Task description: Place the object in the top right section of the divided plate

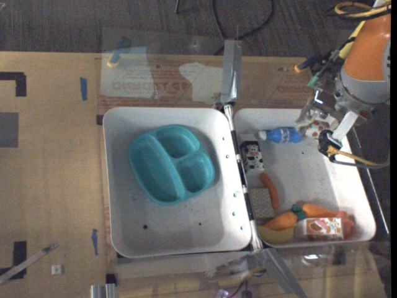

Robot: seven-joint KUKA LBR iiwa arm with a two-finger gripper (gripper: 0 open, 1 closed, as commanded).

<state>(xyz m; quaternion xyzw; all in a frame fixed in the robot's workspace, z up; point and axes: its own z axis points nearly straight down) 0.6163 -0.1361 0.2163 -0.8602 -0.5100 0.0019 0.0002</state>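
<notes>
1. My end effector (316, 124) sits over the upper right part of the right bin (366, 219), wrist and orange band above it at the frame's right edge.
2. Can't tell its state: apart, together or clamped, too cluttered and blurred there.
3. Something white with red spots shows at the end effector tip; can't tell if it is part of me or an object.
4. Blue and white bottle (280, 135) lies on its side just left of my end effector, near the top of the right bin; touching or not, unclear.
5. Teal divided plate (172, 163) lies in the left bin (118, 228), three sections, tilted in view, nothing in them.
6. Right bin also has a small black and white cow-print item (251, 156) by the left wall, an orange-red sausage shape (269, 189) below it, a tan waffle-like square (261, 203) beside that.
7. Bottom of right bin: banana (273, 234), carrot (313, 210), juice carton (319, 228), bunched together.
8. Both bins rest on a cardboard-covered table (49, 185) with blue tape marks.
</notes>
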